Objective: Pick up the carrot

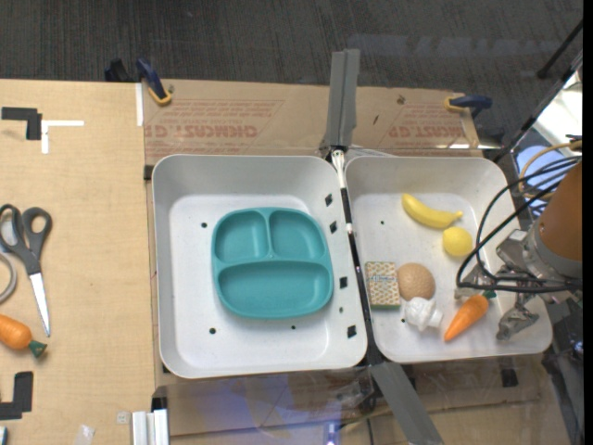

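Lying in right bin (389, 179) near its front edge: carrot (466, 315), tip toward front. Claw (505, 290) just right of carrot's top, near bin's right wall; finger spread unreadable. White object (422, 315) just left of carrot. Teal plate (271, 262) in left bin (176, 248).

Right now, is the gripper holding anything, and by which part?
Cannot be told. The gripper sits at the leafy end of the carrot in the right bin, but no grasp is visible.
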{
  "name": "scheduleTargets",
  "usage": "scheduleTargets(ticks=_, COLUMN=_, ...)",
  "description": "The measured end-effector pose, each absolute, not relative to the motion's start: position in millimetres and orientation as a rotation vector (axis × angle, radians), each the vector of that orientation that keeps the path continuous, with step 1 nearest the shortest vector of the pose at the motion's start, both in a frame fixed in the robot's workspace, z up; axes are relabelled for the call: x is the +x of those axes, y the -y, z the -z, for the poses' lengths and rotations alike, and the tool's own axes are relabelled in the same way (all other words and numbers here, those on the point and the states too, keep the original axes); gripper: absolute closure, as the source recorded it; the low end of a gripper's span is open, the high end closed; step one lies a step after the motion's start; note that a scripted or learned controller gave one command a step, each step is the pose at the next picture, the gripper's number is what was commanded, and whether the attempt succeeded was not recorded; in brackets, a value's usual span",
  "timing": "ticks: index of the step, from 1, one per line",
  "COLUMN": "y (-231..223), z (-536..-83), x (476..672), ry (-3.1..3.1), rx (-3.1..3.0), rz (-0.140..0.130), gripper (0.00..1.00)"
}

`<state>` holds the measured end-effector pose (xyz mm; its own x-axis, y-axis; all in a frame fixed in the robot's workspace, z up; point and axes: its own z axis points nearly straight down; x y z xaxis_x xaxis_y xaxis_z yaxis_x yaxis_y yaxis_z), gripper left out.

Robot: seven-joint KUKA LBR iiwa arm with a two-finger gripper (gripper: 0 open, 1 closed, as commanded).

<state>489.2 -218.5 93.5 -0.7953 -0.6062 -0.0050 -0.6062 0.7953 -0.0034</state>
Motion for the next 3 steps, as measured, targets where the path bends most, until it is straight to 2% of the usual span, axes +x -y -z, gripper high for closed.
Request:
scheduleTargets(ticks=1, y=163.9, z=-92.0, x=485.8, ry=-2.933, rx=-1.119, rz=-0.003, gripper=0.00)
scheduleTargets(ticks=2, y=205.4, z=-93.1, x=491.8, ry=-2.827, rx=-1.358, rz=0.003, gripper=0.00)
scheduleTargets(ticks=3, y=203.8, z=-102.9, x=493.7, ry=-2.825, rx=-1.353, rz=0.003, gripper=1.00)
